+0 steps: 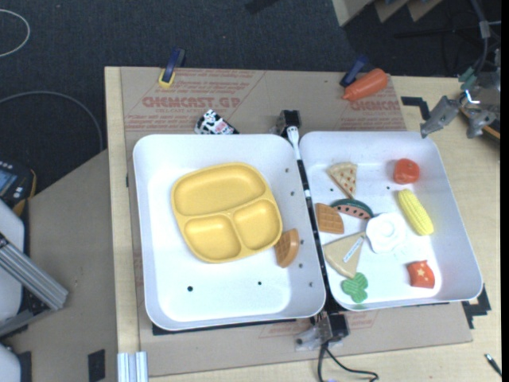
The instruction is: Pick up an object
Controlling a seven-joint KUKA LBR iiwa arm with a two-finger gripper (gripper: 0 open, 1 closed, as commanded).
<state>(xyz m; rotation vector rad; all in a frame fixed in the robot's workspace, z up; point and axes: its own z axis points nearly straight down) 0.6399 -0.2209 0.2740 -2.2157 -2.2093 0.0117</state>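
Two white bins are set side by side on the surface (119,213). In the left bin (159,285) one yellow divided plate (227,211) with three compartments is seen, and one brown bread-like piece (287,247) is leaned just beside the plate's right edge, near the wall shared by the bins.

In the right bin (457,253) nine small toy foods are counted: one pizza slice (344,177) at the far left, one red tomato (406,171) at the far right, one yellow corn cob (415,212), one watermelon slice (353,208), one brown toast piece (328,219), one white round piece (382,231), one sandwich wedge (343,254), one green broccoli piece (355,286) at the near edge, and one red strawberry-like piece (421,273) at the near right.

The pincer (445,116) is seen at the far right, above the surface beyond the right bin's far corner, well apart from the foods. Nothing is seen gripped in it; how far it is parted cannot be told.
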